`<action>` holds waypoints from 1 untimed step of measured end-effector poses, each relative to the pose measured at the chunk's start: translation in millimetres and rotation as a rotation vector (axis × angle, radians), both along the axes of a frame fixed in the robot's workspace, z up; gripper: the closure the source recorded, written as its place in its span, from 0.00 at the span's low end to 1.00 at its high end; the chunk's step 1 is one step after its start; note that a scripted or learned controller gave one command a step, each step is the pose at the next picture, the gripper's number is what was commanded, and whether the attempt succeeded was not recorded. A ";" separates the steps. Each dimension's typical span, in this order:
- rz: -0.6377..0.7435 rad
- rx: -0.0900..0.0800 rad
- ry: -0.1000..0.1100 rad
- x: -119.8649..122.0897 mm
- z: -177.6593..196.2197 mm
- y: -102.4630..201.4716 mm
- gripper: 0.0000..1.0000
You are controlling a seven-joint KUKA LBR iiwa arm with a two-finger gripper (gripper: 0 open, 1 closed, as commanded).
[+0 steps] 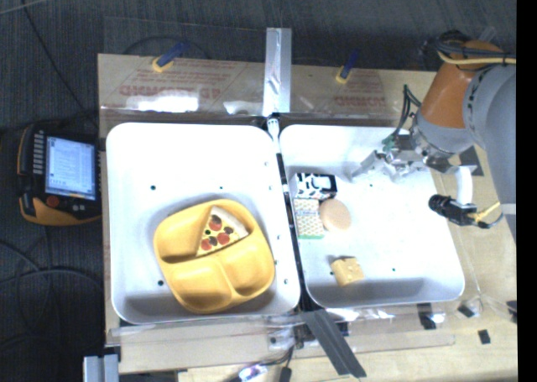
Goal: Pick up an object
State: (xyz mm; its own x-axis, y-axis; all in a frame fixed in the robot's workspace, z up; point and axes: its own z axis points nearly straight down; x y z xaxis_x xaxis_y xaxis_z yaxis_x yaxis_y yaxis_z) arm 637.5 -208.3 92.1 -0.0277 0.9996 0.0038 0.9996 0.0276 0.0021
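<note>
Camera view, starting at the near edge of the bench (pixel 201 338): the left bin (pixel 143 162) holds a yellow divided plate (pixel 210 275) with a toy pizza slice (pixel 220 229) lying in its upper compartment. The right bin (pixel 403 279) holds the likelier candidates. Nearest its front wall sits a small tan block (pixel 346 269), well apart from the rest. Farther back, close to the divider between the bins, a round tan disc (pixel 336 216) lies just beside a pale green packet (pixel 306 219), and a black-and-white patterned item (pixel 313 183) touches the packet's far end.

Farther still, toward the right bin's back right corner, the gripper (pixel 373 163) hangs over bare white floor, reaching in from the orange-banded arm (pixel 449 95). Its fingers appear spread and released, with nothing between them, though they are small and somewhat blurred.

By my reading, the pick has not been made: every object rests on a bin floor and none is lifted. What remains is to move over an object, descend, close and raise it.
</note>
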 end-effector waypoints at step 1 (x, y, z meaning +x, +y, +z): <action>0.002 -0.001 0.001 0.3 9.3 0.6 1.00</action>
State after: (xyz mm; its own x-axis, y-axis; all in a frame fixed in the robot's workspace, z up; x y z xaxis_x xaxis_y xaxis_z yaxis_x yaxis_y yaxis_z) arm 637.8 -207.7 101.4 -0.0298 0.9996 0.0024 0.9996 0.0298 0.0013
